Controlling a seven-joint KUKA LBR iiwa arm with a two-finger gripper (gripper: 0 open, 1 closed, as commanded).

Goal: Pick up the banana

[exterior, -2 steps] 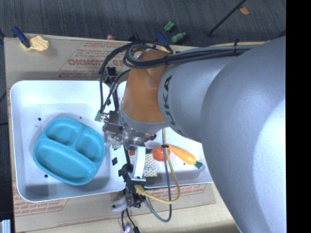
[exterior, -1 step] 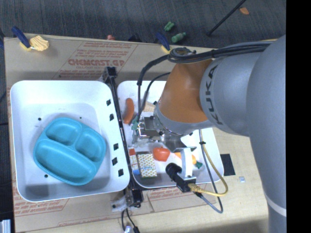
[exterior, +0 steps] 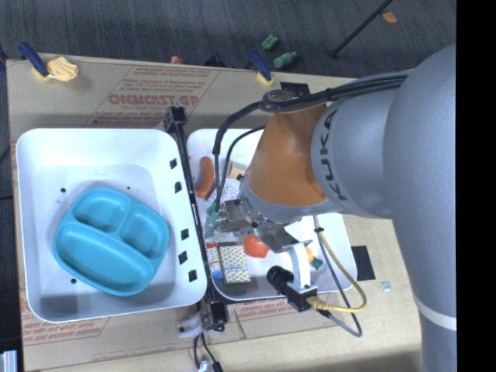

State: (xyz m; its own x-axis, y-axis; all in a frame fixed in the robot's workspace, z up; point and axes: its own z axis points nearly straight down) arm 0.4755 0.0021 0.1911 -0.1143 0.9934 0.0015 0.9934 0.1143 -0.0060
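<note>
My gripper (exterior: 226, 217) is down in the left half of the right bin (exterior: 260, 297), under the orange wrist band. The arm's grey and orange body covers most of this bin and hides what lies beneath it. Just below and right of the gripper sits a small red-orange item (exterior: 256, 246). A patterned box (exterior: 234, 265) lies at the bin's front left, close under the gripper. An orange sausage-shaped piece (exterior: 205, 175) lies along the bin's left wall, behind the gripper. I cannot see anything between the fingers.
The left bin (exterior: 31, 208) holds a blue divided plate (exterior: 112, 239). The black divider (exterior: 186, 192) between the bins runs right beside the gripper. A yellow and blue clamp (exterior: 54, 68) and a blue clamp (exterior: 260, 67) sit on the cardboard's far edge.
</note>
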